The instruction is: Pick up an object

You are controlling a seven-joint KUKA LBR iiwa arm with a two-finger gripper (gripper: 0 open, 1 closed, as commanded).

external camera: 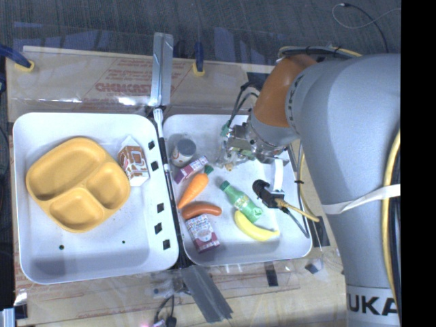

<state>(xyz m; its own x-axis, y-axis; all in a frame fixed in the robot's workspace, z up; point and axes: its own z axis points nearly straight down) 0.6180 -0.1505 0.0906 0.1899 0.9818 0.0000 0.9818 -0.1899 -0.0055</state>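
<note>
Claw: the metal claw (pixel 235 145) hangs low over the back of the right white bin (pixel 300 247); I cannot tell how it is set.
Just beside the claw: a grey round can (pixel 182 148) and a small purple bottle (pixel 190 169).
Near, in front of the claw: an orange toy carrot (pixel 193 189), a green plastic bottle (pixel 240 200), a yellow toy banana (pixel 253 227).
Well apart: a yellow plastic tray with three parts (pixel 77 182) in the left white bin (pixel 82 264).

Bulky grey arm (pixel 347 128) with an orange band (pixel 276 94), white "UKA" lettering (pixel 371 306) and thin cables (pixel 240 104).
</note>
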